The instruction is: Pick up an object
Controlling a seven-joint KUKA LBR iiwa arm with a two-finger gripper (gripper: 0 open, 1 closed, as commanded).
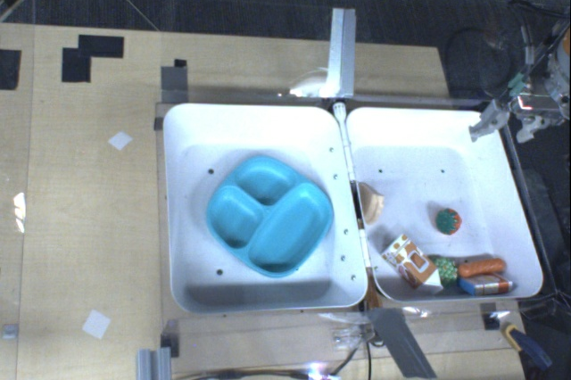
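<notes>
**Nothing picked yet; small items wait in right bin**

Small round red-and-green ball (448, 221) lying alone in right white bin (419, 146), well apart from gripper (522, 106) at far right corner; jaws' state impossible to tell. Best taken from straight above. Nearby: striped carton (409, 260), orange carrot-shaped toy (482, 267), tan piece (371, 205) against the wall. Blue divided plate (268, 215) in left bin (192, 218).

Hand (513, 121) at far right edge, raised
</notes>
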